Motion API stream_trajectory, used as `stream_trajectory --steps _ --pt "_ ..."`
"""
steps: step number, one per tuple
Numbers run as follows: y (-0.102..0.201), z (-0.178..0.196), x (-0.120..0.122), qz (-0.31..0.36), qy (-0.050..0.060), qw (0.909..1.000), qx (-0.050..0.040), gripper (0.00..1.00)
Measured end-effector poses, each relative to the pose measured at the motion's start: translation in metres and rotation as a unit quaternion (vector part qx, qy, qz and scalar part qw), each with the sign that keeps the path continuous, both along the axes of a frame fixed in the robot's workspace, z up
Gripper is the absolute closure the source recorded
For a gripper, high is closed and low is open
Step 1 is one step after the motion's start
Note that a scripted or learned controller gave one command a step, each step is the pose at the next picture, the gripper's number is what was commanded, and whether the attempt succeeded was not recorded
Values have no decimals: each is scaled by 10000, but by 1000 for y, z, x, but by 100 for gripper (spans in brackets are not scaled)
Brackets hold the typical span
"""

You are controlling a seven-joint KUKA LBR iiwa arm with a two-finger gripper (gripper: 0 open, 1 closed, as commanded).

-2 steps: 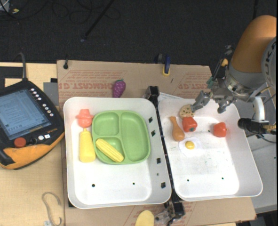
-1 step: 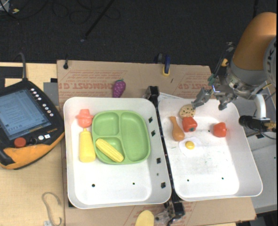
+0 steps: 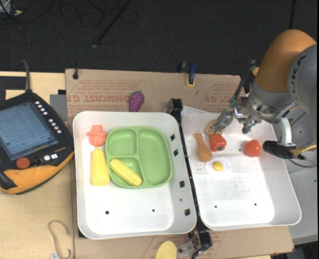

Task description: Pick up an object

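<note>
- Camera view puts the gripper (image 3: 235, 120) over the far side of the right bin (image 3: 267, 212), its two fingers spread apart with nothing between them.
- You can see three toys just on the near side of it: a red pepper (image 3: 217, 142) closest, a second red piece (image 3: 251, 148) to its right, and a brown drumstick (image 3: 203, 148) to its left.
- A fried egg (image 3: 218, 167) lies nearer you, apart from the others.
- The left bin (image 3: 132, 220) bears a green plate (image 3: 138, 156); a corn cob (image 3: 126, 172) lies in the plate's near-left section, and a yellow bottle (image 3: 99, 168) and a pink toy (image 3: 96, 136) sit just left of the plate.
- Outside the bins, note the purple grapes (image 3: 136, 100) on the cardboard and the tablet controller (image 3: 24, 139) at far left.
- Judged from this, you are at the approach step: nothing is gripped yet.
- Next you would likely need to centre the open fingers over one toy, the red pepper being the nearest, then lower and close.
- Watch the drumstick beside the pepper; a finger could nudge it.
</note>
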State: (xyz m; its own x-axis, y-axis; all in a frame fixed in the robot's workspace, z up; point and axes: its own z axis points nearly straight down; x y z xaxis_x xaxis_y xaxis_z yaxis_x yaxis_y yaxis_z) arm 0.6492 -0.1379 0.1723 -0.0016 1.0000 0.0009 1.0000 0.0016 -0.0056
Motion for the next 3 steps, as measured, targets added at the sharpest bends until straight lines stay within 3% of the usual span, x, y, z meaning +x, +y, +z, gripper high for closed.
stream_trajectory --steps 1,2,3 --pt "-3 -61 -6 -3 7 10000 3 0" --pt "0 -86 -7 10 -7 10000 -1 0" --pt "-1 -74 -6 3 -24 10000 3 100"
